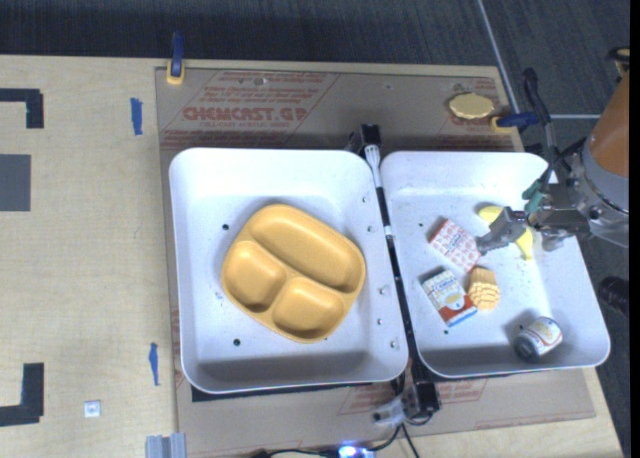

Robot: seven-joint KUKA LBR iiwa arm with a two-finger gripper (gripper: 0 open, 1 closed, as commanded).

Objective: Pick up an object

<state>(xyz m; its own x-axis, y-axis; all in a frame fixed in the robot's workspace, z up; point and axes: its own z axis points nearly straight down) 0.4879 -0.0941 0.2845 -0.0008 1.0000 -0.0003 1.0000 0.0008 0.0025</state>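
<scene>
The right bin (570,296) holds several small items. A red and white packet (453,242) lies near its middle, with a small blue and orange box (445,294) and a yellow waffle-like piece (484,288) just in front of it. A silver can (537,337) lies on its side at the front right corner. A yellow object (489,214), partly hidden by the arm, sits toward the back. My gripper (497,236) reaches in from the right and hangs low between the yellow object and the packet, with nothing visibly held.
The left bin (200,186) holds a large yellow three-compartment tray (292,271). A round tan disc (471,106) lies on the cardboard behind the right bin, beside a blue clamp (515,119). A thin rod (490,16) slants across the upper right.
</scene>
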